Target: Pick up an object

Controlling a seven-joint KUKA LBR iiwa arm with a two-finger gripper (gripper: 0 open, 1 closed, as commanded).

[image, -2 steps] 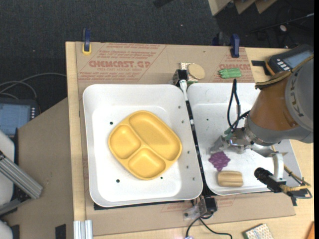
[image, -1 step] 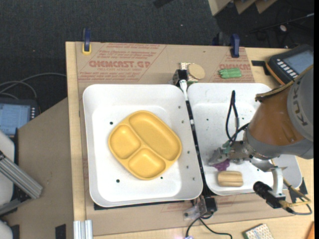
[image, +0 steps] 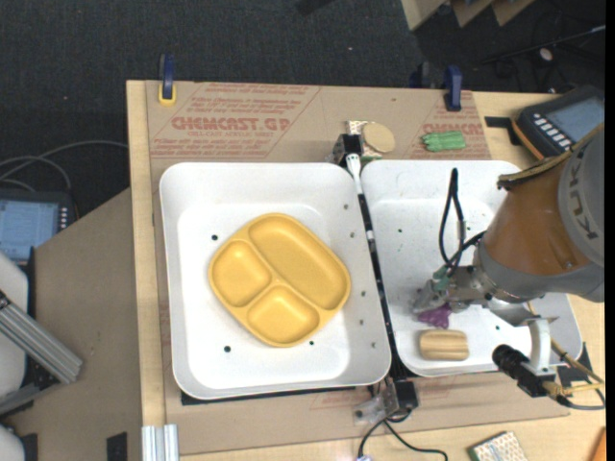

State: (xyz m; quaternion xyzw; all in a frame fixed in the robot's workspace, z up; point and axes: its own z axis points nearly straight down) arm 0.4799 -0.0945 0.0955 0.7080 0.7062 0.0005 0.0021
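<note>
- In the right bin (image: 404,209), the hand (image: 437,299) is positioned over a purple object (image: 434,315); finger state cannot be determined.
- A tan block (image: 443,345) is located just below.
- A yellow divided tray (image: 279,279) is contained in the left bin (image: 192,209).

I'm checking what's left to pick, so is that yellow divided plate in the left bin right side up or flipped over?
Right side up. The yellow plate lies flat in the left bin with its three hollow compartments facing the camera.

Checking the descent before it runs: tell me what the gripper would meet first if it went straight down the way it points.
Probably the purple object just under the gripper, then the right bin floor. Depth is hard to judge from this slant.
</note>
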